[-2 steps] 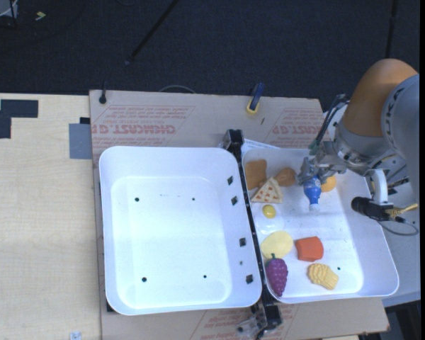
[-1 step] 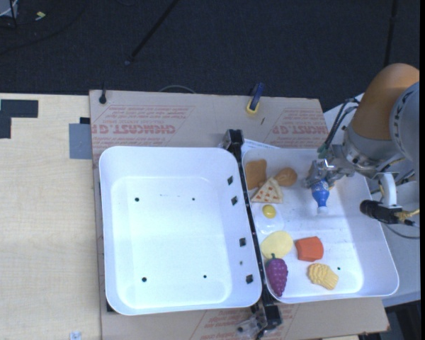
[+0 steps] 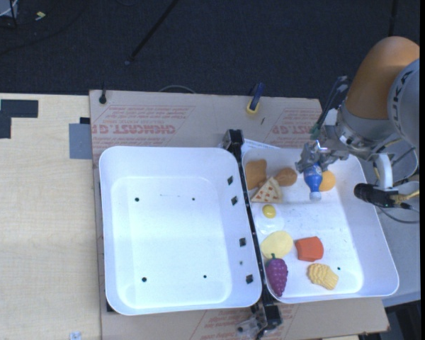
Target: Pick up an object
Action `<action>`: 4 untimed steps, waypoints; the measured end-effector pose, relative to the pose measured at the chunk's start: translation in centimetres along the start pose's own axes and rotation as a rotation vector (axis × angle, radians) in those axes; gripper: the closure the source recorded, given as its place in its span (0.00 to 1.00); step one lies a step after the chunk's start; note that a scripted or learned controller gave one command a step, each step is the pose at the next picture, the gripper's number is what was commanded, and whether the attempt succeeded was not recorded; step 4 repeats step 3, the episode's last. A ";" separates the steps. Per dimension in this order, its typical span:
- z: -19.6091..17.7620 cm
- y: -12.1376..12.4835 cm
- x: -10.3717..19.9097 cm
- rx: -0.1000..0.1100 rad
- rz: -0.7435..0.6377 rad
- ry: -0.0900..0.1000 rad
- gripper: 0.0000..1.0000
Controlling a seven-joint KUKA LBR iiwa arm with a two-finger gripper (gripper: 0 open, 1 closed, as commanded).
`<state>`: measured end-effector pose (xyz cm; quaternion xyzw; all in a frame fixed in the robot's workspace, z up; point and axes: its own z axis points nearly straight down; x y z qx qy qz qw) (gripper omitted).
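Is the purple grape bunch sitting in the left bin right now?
No, the purple grape bunch lies in the right bin, near its front left corner beside the divider between the two bins.

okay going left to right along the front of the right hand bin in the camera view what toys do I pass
Purple grape bunch → yellow lemon-like piece → red-orange block → yellow corn-like piece. The purple and yellow pieces overlap in their left-right span, so their order is close.
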<state>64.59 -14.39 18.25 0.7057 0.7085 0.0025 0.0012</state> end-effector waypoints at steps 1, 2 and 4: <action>1.5 -3.6 2.2 0.011 0.004 0.000 1.00; -4.4 -3.3 2.4 0.001 0.003 -0.002 1.00; -6.8 -1.5 9.5 0.004 -0.002 0.001 1.00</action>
